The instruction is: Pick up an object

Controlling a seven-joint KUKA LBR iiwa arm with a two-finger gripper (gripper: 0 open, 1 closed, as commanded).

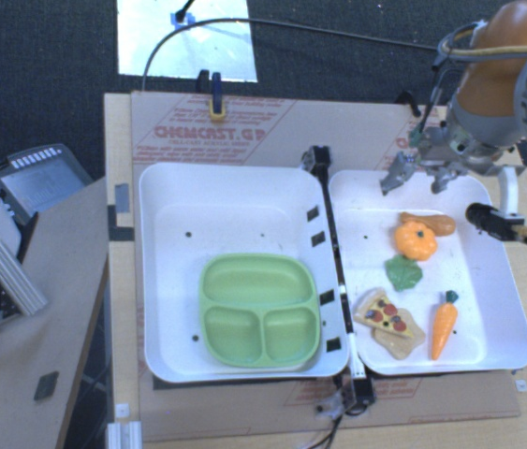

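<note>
While its two fingers hang spread apart with nothing between them, the gripper (417, 178) hovers over the far edge of the right bin (497, 279). Nearest below it lie a bread roll (434, 223) and an orange pumpkin (415, 240), touching; then green broccoli (402, 273), a pizza slice (389, 320) and a carrot (443, 325). A green divided tray (259, 309) sits in the left bin (174, 241).
</note>
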